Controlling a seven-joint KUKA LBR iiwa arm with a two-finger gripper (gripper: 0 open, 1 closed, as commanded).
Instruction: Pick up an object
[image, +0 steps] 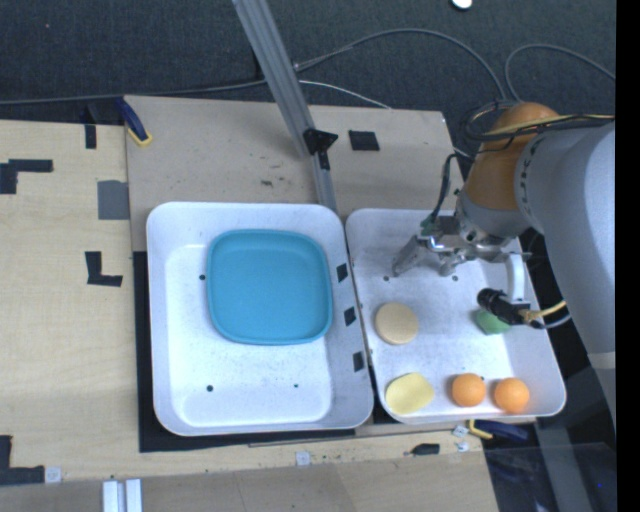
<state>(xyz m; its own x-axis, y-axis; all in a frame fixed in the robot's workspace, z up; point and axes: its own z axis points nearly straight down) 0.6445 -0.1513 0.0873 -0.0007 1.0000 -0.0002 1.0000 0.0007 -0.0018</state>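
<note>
Beige round disc lies in right bin, just below-left of claw — claw spread, pinching nothing. Green obj to its lower right; yellow disc, 2 orange balls further below. Blue plate in left bin — well left.

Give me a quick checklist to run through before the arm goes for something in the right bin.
1. Gripper over the right bin: ok.
2. Nothing between its fingers: ok, they stand spread and bare.
3. Targets present: ok, tan disc, yellow disc, two orange balls, green piece.
4. Tan disc apart from neighbours: ok.
5. Orange balls clear of the bin's near wall: not ok, they lie close to it.
6. Green piece fully visible: cannot tell, a black part overlaps it.
</note>
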